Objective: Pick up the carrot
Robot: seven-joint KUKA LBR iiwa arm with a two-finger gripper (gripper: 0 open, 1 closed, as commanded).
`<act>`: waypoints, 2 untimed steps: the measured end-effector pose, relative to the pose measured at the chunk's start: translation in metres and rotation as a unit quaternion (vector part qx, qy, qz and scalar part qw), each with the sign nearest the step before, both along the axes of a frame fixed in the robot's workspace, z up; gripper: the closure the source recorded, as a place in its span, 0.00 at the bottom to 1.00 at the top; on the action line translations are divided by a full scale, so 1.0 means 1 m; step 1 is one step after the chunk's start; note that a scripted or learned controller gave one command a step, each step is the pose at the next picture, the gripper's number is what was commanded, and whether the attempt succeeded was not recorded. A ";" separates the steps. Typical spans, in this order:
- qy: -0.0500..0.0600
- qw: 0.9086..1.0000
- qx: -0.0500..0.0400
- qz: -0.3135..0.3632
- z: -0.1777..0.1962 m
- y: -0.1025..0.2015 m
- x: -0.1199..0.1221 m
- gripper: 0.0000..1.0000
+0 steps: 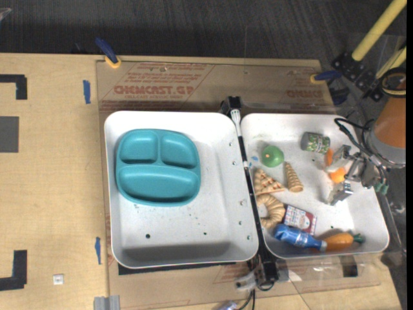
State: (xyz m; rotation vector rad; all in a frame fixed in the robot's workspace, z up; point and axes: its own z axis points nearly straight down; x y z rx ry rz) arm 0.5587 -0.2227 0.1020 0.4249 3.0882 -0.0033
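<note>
Carrot [337,240]: it lies flat along the near wall of the right bin [381,228], leafy green end toward the corner, below my gripper [340,185] and well apart from it. Nothing rests on top of it, which is why I judge a grasp from above possible.
Gripper: I hang over the right half of the right bin, tips pointing down and a little left. My fingers look spread, with nothing between them. A small orange piece [335,172] sits just beside my fingertips; I cannot tell what it is, and it is not the carrot.
Blue bottle [298,237]: it lies end to end with the carrot, touching or almost touching its blunt end. This crowds that side, so I judge the grip belongs nearer the middle of the carrot.
Red and white packet [301,219]: up and left of the carrot, close to it but apart.
Bin wall: the carrot lies tight along it, so one finger would have little room on that side; I think the jaws should close across the carrot's width.
Can [315,142], green ball [272,155], cone [293,177]: left of me and away from the carrot, out of the way.
Left bin [129,237]: it holds a teal tray [157,166], far to my left, with no part in this step.
Progress: the pick is not yet done; I need to travel toward the near wall and then descend.
</note>
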 end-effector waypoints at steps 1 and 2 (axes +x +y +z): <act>0.006 1.000 0.001 0.003 -0.013 -0.001 0.026 0.00; -0.001 1.000 0.000 0.004 0.001 -0.001 0.030 1.00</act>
